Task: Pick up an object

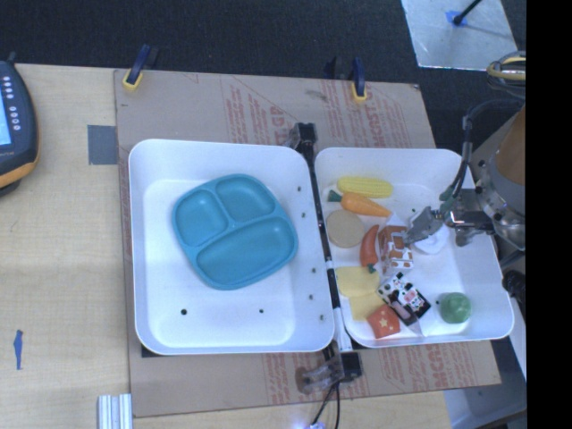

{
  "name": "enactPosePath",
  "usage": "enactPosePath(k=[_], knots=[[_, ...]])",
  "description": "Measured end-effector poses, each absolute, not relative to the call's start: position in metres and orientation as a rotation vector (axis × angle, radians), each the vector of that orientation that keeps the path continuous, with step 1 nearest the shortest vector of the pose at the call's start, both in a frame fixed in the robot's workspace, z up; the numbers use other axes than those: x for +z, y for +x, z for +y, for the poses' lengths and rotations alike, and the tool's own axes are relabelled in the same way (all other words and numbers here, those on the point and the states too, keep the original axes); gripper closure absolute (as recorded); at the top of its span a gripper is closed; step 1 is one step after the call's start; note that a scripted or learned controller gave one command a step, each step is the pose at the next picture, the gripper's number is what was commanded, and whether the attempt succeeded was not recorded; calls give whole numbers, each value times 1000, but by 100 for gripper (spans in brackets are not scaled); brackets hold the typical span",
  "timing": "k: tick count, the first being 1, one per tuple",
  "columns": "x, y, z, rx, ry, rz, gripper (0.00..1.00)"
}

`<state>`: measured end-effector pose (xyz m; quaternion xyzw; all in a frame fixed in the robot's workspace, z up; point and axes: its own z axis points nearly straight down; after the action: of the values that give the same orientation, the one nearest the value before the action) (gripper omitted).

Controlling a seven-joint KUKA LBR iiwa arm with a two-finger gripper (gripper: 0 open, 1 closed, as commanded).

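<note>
The gripper [420, 231] hung low in the right bin [483, 329], just right of the toy bacon strip [393, 239]; whether it was released or clenched could not be told. Left of the bacon lay a red sausage [369, 245], above it a carrot [365, 206] and corn cob [364, 186]. With these packed close, a descent risked nudging the bacon aside or pinching two pieces.

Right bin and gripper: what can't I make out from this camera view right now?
- Gripper: too small and blurred to tell its finger state or whether it holds anything.
- Arm: cut off by the right edge.
- Black-and-white patterned toy: too small to identify.
- Yellow slices: partly covered by neighbouring toys.
</note>
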<state>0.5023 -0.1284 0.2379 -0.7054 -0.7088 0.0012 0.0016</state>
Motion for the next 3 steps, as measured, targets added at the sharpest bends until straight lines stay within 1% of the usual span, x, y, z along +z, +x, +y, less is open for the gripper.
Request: enactPosePath(k=[1,2,3], knots=[[114,538,-107,-11,-2228,-2240,0],[104,571,-108,-7,-2228,-2237,0],[119,576,-110,-22,-2242,-2250,100]])
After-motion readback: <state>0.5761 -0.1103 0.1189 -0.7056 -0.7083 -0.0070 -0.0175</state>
